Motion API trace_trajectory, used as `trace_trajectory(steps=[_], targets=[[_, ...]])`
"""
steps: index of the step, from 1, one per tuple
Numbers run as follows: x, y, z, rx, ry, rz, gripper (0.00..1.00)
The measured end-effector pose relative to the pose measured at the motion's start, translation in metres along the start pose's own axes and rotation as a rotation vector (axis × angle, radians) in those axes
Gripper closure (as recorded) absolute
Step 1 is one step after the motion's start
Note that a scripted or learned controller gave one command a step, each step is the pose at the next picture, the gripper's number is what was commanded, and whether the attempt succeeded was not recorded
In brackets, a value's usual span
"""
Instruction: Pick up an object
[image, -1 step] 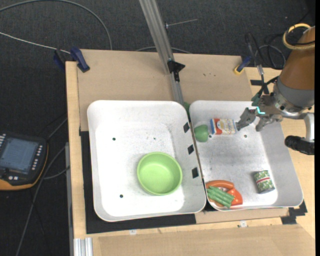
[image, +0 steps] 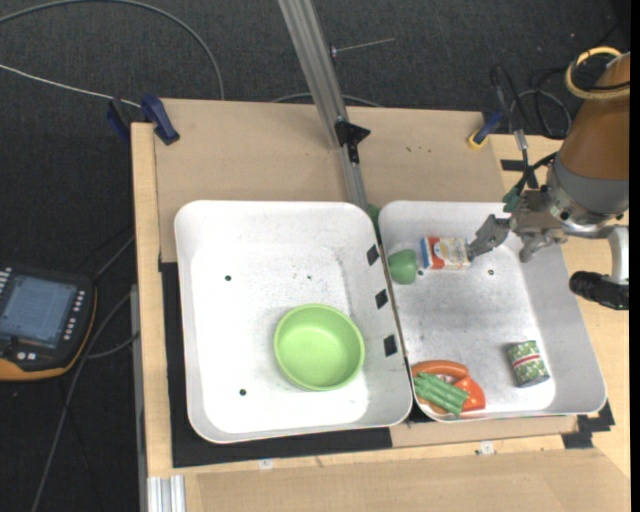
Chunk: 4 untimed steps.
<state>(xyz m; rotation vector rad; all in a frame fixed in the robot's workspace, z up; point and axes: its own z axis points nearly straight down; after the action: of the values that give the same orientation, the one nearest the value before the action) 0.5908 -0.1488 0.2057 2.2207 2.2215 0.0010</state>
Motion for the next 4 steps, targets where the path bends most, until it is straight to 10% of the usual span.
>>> trace_trajectory(steps=[3, 4], targets=[[-0.010, 0.004, 0.111, 0.002, 0.000, 0.000, 0.00], [-0.010, 0.005, 0.099, -0.001, 0.000, 0.000, 1.00]])
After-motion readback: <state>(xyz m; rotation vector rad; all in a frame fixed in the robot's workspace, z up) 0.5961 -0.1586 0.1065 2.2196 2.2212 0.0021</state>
